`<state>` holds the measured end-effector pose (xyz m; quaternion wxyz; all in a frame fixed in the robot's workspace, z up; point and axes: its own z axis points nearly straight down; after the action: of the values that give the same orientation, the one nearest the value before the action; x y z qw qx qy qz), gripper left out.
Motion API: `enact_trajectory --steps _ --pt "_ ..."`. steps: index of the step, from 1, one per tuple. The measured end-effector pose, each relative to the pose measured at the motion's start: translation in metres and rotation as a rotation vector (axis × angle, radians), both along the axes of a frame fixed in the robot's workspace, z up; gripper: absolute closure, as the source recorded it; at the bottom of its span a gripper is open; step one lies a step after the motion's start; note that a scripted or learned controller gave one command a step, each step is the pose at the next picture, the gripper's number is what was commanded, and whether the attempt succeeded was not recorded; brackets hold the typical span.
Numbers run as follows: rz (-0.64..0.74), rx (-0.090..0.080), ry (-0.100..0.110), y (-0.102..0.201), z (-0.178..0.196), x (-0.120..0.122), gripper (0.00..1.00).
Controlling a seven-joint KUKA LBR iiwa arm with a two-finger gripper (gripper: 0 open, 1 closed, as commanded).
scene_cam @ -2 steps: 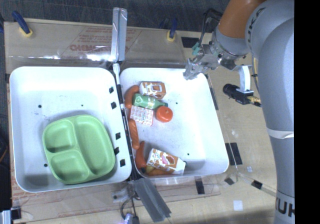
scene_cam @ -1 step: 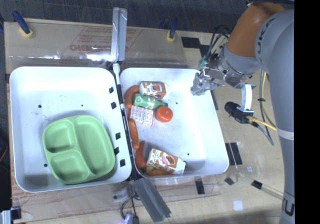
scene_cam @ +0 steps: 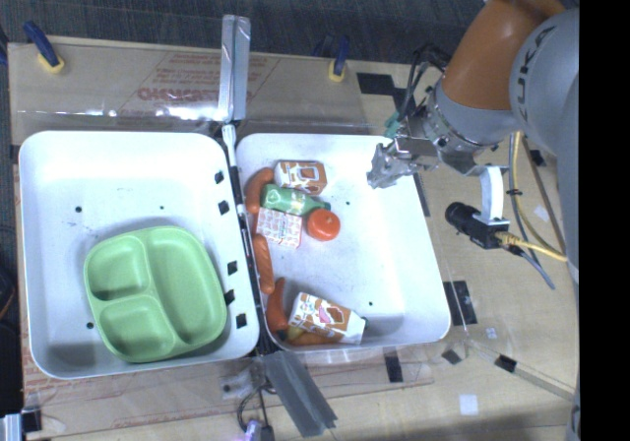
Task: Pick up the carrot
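Left bin [scene_cam: 59, 232]: it holds a green divided plate [scene_cam: 153, 293] with three compartments. This plate lies in the lower part of the bin and is not part of the task.

Divider side of the right bin [scene_cam: 394, 272]: most objects are crowded here, along the left wall. I see a long orange piece [scene_cam: 264, 267] lying along this wall; I judge this is the carrot, but the shape is partly hidden and I cannot be fully sure. A second orange-red long piece [scene_cam: 256, 191] lies above it, also near the wall.

Cartons: a small brown-and-white carton [scene_cam: 300, 174] is at the top of the group, a green carton [scene_cam: 293, 200] is just under it, and a pink checked carton [scene_cam: 279, 226] is under that one. Another carton [scene_cam: 327, 318] lies near the lower edge, with something orange under it.

Round object: an orange-red round thing [scene_cam: 323, 224], perhaps a tomato, touches the green carton on its right.

Gripper [scene_cam: 386, 171]: it hangs above the upper right corner of the right bin, well apart from the group of objects. Whether it is open or closed I cannot tell; nothing is seen in it.

Progress: I judge the task is at its beginning. The carrot lies in the bin, not lifted. What is left: to move across to the left wall, come down, grasp, and lift.

Difficulty: the carrot is pressed between the wall and the cartons, so there is little room for a grasp.
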<state>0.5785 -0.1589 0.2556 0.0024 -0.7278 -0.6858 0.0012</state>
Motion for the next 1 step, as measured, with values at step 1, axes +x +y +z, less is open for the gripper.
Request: enact_trajectory --steps 1 --pt "0.092 -0.002 -0.004 0.0096 -0.1246 -0.0068 1.00"
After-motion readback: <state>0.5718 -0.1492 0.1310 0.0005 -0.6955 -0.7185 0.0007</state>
